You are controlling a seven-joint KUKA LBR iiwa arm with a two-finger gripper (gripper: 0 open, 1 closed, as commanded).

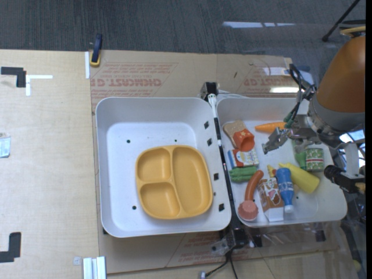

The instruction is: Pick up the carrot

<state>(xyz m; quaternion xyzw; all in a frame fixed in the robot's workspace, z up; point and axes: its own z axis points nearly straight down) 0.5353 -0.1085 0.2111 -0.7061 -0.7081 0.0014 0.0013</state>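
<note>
The carrot (269,127) is a small orange stick lying flat near the back of the right bin (334,205). My gripper (273,140) hangs just in front of and slightly right of it, over the middle of that bin. It is open with nothing between its fingers. The arm's orange band (347,77) and grey wrist come in from the right and hide part of the bin's far right side.
The right bin also holds a toast slice with an orange cup (243,138), a green pickle (244,174), a sausage (253,184), a pink cup (248,210), a blue bottle (285,186), a yellow bottle (303,177) and a green can (314,158). The left bin (116,132) holds a yellow divided plate (173,181).
</note>
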